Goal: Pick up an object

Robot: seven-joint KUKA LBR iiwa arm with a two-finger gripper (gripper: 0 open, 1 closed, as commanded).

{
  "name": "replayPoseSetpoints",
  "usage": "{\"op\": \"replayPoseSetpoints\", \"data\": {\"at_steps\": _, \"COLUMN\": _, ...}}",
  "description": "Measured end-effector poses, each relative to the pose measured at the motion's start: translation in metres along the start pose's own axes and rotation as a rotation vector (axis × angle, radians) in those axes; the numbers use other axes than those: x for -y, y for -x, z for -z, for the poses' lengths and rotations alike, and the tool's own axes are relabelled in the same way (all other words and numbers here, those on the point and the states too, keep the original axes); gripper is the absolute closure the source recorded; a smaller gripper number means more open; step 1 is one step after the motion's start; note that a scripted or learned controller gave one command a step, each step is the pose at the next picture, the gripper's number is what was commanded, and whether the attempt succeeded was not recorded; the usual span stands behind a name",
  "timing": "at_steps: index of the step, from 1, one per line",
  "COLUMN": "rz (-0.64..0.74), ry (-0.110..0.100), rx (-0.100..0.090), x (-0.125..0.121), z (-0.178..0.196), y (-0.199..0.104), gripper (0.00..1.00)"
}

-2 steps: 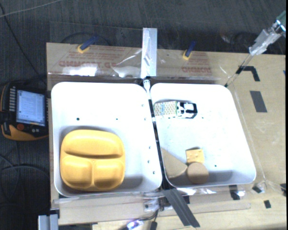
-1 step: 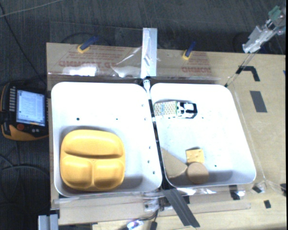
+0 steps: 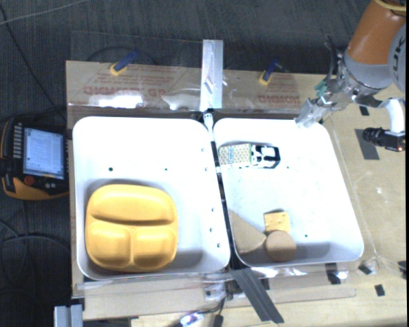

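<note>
In the right bin point(image 3: 327, 182) lie a small tan block point(image 3: 276, 220) and a rounded brown piece point(image 3: 281, 245) near the front, with a patterned flat packet with a black edge point(image 3: 249, 155) near the back left. A large yellow moulded object point(image 3: 131, 225) fills the front of the left bin point(image 3: 143, 142). My gripper point(image 3: 312, 113) hangs over the back right corner of the right bin, well away from all of these objects, with nothing seen between its fingers.
A metal divider post point(image 3: 212, 73) stands at the back between the bins. A handheld pendant with a screen point(image 3: 35, 157) lies left of the bench. Yellow-and-blue clamps point(image 3: 123, 63) hold clear sheeting at the back.
</note>
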State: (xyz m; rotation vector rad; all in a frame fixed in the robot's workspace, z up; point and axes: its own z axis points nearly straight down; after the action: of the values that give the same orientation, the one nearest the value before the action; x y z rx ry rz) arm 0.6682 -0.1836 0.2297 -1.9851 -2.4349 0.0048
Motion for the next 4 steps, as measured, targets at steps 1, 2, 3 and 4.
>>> {"op": "replayPoseSetpoints", "data": {"at_steps": 1, "rz": 0.001, "ry": 0.000, "rx": 0.001, "x": 0.000, "z": 0.010, "y": 0.000, "gripper": 1.00}}
{"op": "replayPoseSetpoints", "data": {"at_steps": 2, "rz": 0.002, "ry": 0.001, "rx": 0.001, "x": -0.001, "z": 0.019, "y": 0.000, "gripper": 1.00}}
{"op": "replayPoseSetpoints", "data": {"at_steps": 3, "rz": 0.002, "ry": 0.000, "rx": 0.001, "x": -0.001, "z": 0.019, "y": 0.000, "gripper": 0.00}}
{"op": "replayPoseSetpoints", "data": {"at_steps": 4, "rz": 0.003, "ry": 0.001, "rx": 0.001, "x": -0.002, "z": 0.028, "y": -0.001, "gripper": 1.00}}
